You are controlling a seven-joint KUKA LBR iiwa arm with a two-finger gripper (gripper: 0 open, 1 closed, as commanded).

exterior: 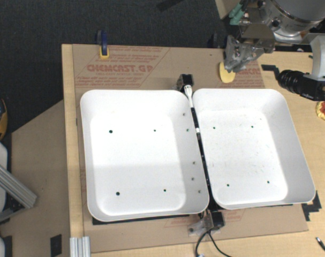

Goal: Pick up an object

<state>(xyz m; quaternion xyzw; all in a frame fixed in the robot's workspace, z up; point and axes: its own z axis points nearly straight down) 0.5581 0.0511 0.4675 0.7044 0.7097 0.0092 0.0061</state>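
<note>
Yellow object (227, 74), half hidden by gripper (235, 64)

We count two white bins, the left bin (98, 159) and the right bin (291, 143), side by side on one worktop (135, 63). We see one small yellow object (227, 75) on the worktop behind the right bin. There is one blue and yellow clamp (103, 43) at the far edge. One gripper (236, 63) is above the yellow object.
</note>
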